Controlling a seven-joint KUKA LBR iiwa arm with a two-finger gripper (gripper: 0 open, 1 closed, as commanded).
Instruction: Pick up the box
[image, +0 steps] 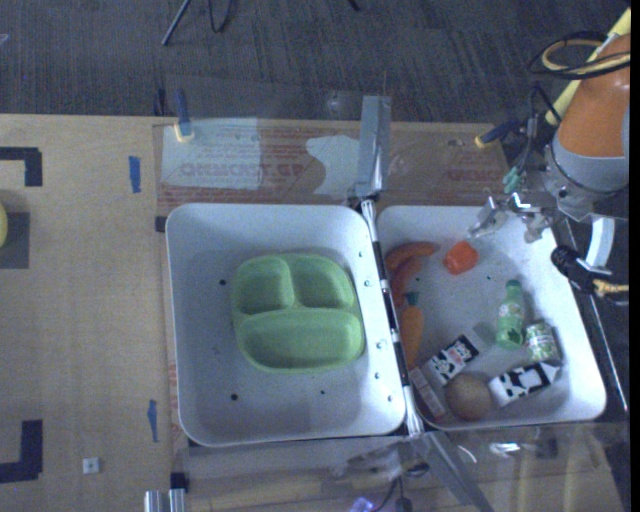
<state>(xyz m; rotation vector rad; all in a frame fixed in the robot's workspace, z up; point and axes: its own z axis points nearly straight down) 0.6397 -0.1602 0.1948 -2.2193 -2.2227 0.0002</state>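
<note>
Hovering at the right bin's (590, 400) far edge, your pincer (510, 215) grips nothing, its spread unclear; the box (523, 381) lies well nearer, by the near wall, long axis left-right.

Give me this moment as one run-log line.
tool: over right bin's far edge, holding nothing | cow-print boxes: lying in bin, untouched | green tray: left bin

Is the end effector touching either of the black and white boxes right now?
Apart. In the camera view the end effector sits at the right bin's far edge, while both cow-print boxes lie near its front, bare floor between.
</note>
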